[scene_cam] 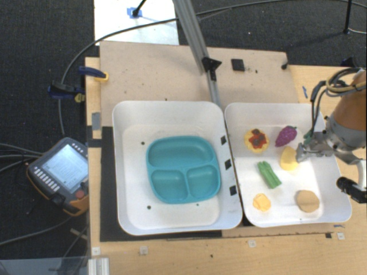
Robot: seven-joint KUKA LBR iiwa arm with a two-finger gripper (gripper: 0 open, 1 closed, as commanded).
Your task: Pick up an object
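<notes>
The right bin (321, 110) holds several toy foods: a yellow-and-red piece (256, 140), a purple grape cluster (285, 135), a yellow lemon-like piece (289, 158), a green pickle (268, 174), a small orange-yellow piece (261, 202) and a tan round piece (307, 201). My gripper (304, 151) reaches in from the right and sits low right beside the yellow lemon-like piece, touching or nearly touching its right side. Nothing shows between its fingers.
The left bin (129, 153) carries a teal divided tray (183, 169). A slanted metal pole (192, 27) rises behind the bins. A teach pendant (60, 173) lies on the floor at left. Cables loop beside the arm's wrist (350, 119).
</notes>
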